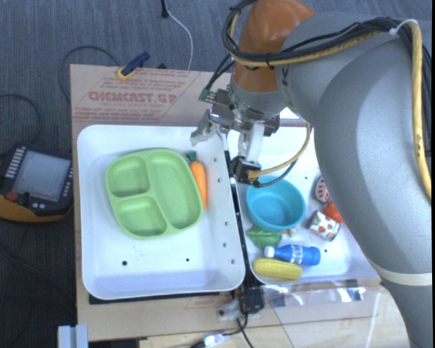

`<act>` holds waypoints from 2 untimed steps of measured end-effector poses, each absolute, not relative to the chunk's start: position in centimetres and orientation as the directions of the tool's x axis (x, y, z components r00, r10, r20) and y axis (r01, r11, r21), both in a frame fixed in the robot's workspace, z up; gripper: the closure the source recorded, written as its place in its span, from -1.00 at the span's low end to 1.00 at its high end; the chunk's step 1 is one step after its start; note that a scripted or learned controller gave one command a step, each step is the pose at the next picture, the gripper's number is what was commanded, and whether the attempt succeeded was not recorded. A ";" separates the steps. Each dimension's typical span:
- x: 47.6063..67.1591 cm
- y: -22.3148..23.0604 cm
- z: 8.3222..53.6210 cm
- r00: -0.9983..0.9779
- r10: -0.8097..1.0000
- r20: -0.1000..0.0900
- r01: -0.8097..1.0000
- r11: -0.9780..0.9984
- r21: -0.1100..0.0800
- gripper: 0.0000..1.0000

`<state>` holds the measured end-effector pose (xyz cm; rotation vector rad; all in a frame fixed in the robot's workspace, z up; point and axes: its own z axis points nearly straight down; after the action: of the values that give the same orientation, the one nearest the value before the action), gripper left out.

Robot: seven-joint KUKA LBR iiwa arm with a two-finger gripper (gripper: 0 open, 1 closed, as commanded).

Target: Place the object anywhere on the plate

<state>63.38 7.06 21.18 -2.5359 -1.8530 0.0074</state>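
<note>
Gripper (230,138) hangs over the wall between the two bins, near the top end of the carrot (198,183). Apart or together: can't tell, the wrist hides it. Nothing seen held.

Carrot: in left bin (94,267), lying lengthwise against the right rim of the plate (152,192), green stub end up toward the gripper. It's squeezed between the plate and the divider wall; can't tell if it's on the rim or just beside it. Smooth orange, tapered, plastic-looking toy.

Plate: light green, rounded rectangle, three compartments, glossy plastic, sits in the upper middle of the left bin. Compartments bare.

Right bin (348,267), crowded:
- blue bowl (275,204), round, smooth, just right of the divider and below the gripper
- green lumpy item (264,235) touching the bowl's lower edge
- small bottle (296,254), blue with a white cap, on its side
- corn cob (277,269), yellow, bumpy, just beside the bottle at the front wall
- red-and-white can (322,225), tipped over, right of the bowl
- round red slice-like piece (320,189) and an orange bit (333,211), partly under the arm.

Bins are white, shallow, hard plastic, on printed cardboard (123,96). Blue-yellow clip (133,64) at the cardboard's far edge. Handheld screen unit (32,185) on the grey carpet, left.
</note>
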 end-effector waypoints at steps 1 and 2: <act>63.4 7.1 21.2 0.304 0.953 -0.003 0.953 -0.304 -0.003 -1.00; 63.4 7.1 21.2 0.304 0.953 -0.003 0.953 -0.304 -0.003 -1.00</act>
<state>63.38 7.06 21.18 -2.5359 -1.8530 0.0074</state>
